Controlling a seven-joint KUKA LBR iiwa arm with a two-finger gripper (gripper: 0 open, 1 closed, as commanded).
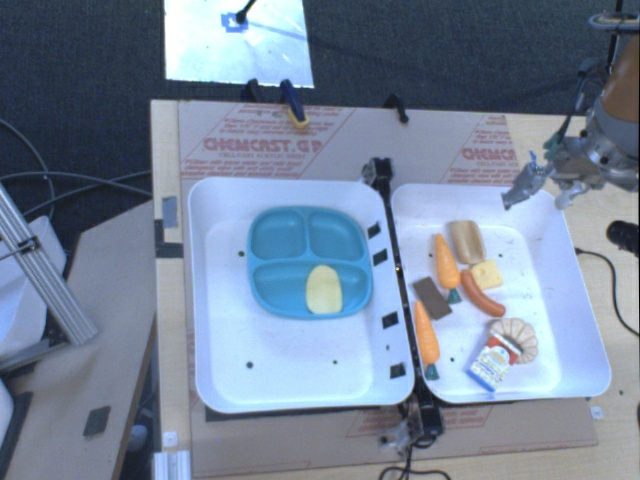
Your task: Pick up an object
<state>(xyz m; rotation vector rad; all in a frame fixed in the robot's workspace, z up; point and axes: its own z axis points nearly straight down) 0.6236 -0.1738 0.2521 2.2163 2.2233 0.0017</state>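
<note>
My gripper (pixel 545 185) hangs over the far right corner of the right bin (pixel 572 268), its two fingers spread apart with nothing between them. Below and to its left lie a tan bread piece (pixel 466 240), an orange carrot (pixel 446 260), a yellow cheese block (pixel 486 275), a red sausage (pixel 482 294) and a brown flat piece (pixel 433 297). Nearer the front are a second carrot (pixel 427 336), a shrimp-like toy (pixel 517 336) and a small carton (pixel 492 365).
The left bin (pixel 225 363) holds a blue divided plate (pixel 270 273) with a yellow potato-like piece (pixel 323 290) in its front compartment. A black divider (pixel 393 268) runs between the bins. A shiny metal sheet (pixel 240 28) lies beyond the bench.
</note>
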